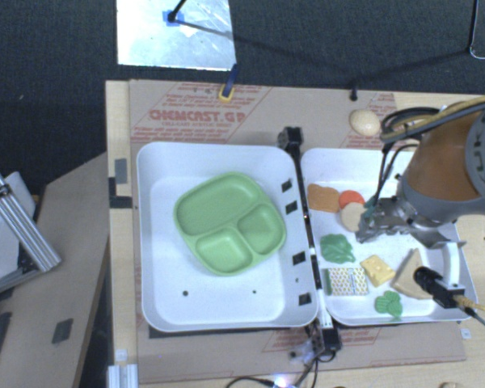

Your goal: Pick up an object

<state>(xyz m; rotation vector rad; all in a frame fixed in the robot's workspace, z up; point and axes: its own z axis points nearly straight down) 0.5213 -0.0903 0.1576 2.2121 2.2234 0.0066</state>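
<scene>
Crowding is the risk: the gripper (370, 226) hangs beside the pale round piece (352, 216) at the right bin's (339, 162) nine o'clock, so descending may nudge neighbours.

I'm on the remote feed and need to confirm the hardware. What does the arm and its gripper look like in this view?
The arm is bulky and rounded: a grey shell with a broad orange band above the wrist. Black cables loop over its top. The gripper is a small dark grey metal piece at the end, over the right bin.
</scene>
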